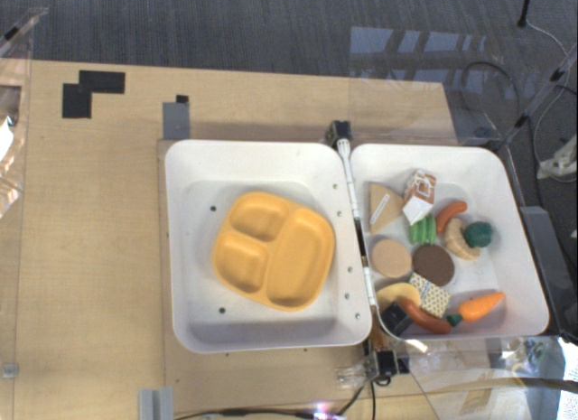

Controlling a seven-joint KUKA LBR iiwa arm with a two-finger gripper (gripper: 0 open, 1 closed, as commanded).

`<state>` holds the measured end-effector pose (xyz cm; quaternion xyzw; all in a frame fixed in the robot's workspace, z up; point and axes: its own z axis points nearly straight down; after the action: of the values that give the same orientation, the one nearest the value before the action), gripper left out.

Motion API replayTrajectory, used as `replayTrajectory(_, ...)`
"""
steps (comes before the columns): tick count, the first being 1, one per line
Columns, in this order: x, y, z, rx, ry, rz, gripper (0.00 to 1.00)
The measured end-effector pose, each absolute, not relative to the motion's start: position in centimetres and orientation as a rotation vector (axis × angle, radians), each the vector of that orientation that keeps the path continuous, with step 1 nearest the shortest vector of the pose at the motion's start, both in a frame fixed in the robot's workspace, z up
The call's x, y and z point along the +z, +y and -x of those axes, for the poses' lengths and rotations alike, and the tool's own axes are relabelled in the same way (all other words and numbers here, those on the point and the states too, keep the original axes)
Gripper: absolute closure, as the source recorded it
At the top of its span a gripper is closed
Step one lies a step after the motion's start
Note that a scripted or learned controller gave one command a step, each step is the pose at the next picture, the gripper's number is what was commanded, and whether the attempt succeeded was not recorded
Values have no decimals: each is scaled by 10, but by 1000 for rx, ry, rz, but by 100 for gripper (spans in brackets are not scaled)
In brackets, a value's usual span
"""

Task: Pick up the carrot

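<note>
The carrot (479,306) is orange with a green top at its left end. It lies near the front edge of the right bin (515,228), tip pointing right. A red sausage (424,318) rests just left of it, close to the carrot's green end.
Several toy foods crowd the right bin: a cheese wedge (383,206), a small carton (419,195), a brown disc (433,265), a tan disc (391,258), a broccoli piece (480,233). A yellow divided tray (273,250) sits in the left bin (190,228).
</note>
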<state>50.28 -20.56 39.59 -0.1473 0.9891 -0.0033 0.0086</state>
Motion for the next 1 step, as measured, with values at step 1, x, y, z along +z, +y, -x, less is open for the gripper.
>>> replayTrajectory(1, 410, -204, -506, -18, 3073, 453, 100)
